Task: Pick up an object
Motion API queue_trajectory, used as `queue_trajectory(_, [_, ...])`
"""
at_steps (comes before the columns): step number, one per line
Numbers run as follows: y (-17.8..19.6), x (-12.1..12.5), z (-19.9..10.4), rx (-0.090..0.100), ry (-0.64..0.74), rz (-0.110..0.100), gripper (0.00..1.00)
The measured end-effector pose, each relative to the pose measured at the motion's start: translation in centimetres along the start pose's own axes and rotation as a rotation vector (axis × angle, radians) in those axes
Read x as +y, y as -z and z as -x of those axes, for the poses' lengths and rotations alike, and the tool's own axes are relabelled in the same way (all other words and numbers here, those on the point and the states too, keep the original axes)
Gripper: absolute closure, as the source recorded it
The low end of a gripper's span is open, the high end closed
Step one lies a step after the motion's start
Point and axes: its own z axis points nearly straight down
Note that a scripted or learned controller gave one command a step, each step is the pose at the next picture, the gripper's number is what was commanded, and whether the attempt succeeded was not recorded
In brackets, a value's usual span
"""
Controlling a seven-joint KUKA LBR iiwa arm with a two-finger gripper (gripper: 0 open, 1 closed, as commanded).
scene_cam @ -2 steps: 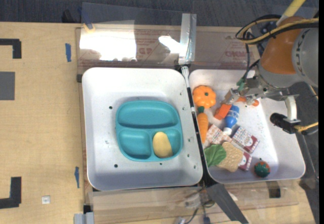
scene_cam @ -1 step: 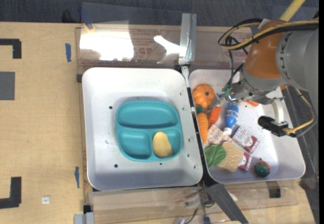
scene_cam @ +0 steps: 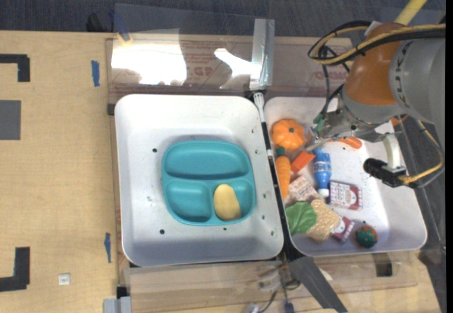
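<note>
We see the end effector [scene_cam: 322, 124] low over the far-left part of the right bin [scene_cam: 403, 230], and we cannot tell from this slanted view how it is set or whether it has hold of anything. Just beside it, toward the bin's far-left corner, sits the small orange pumpkin [scene_cam: 289, 133], the nearest candidate in our judgement. Toward the near edge stands a blue-capped bottle [scene_cam: 323, 171], its long axis running far to near, with a carrot [scene_cam: 283, 175] along the left wall. A green leafy toy [scene_cam: 300, 217] lies nearer still. In the left bin [scene_cam: 141, 120], a teal divided tray [scene_cam: 198, 163] carries a yellow potato [scene_cam: 226, 202].
</note>
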Motion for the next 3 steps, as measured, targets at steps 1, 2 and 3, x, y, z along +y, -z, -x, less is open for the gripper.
queue_trajectory(1, [2.7, -0.7, 1.1, 0.000, -0.100, -0.006, 1.00])
queue_trajectory(2, [2.6, -0.7, 1.1, 0.000, -0.101, -0.008, 0.00])
queue_trajectory(3, [-1.3, -1.8, 0.7, 0.001, -0.101, -0.006, 0.00])
